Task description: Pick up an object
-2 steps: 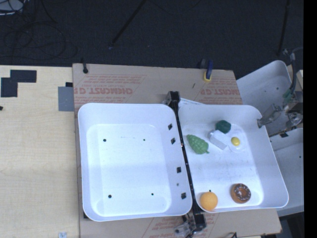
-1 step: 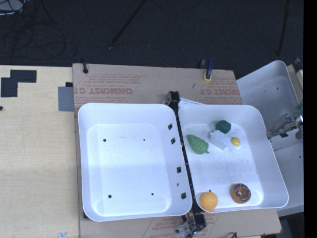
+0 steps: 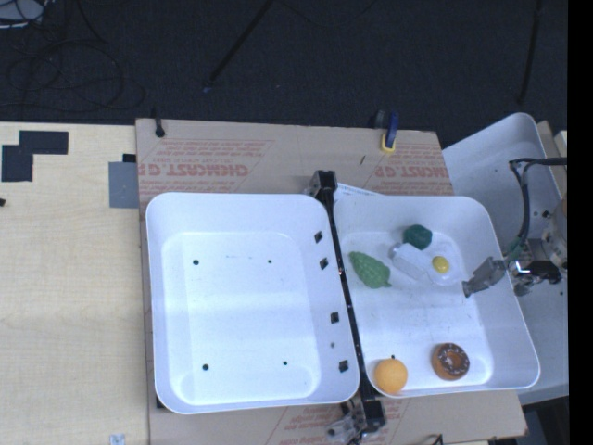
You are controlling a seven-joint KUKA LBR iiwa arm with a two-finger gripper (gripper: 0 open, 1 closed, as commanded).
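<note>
— So where is the gripper [image 3: 489,276] right now?

— At the right edge of the right bin [image 3: 505,248], about halfway along it, reaching in over the rim. Whether it is open or closed I cannot tell; it is small and dark against the white. Nothing shows held in it.

— What lies closest to it?

— A clear plastic piece [image 3: 417,265] with a small yellow ball [image 3: 440,265] on it, toward the bin's far right part. A dark green object [image 3: 418,237] touches its far end, and a lighter green, leafy-looking toy [image 3: 370,271] lies beside it, nearer the divider between the bins.

— And the rest?

— An orange ball [image 3: 391,375] sits in the near left corner of that bin, against the rim, and a brown doughnut [image 3: 451,361] is near the near edge, just beside it. The left bin [image 3: 167,248] carries no objects.

— Why start from that side?

— My guess: the cluster is nearest, so little travel is needed. Crowded things may make a clean grip harder.
</note>
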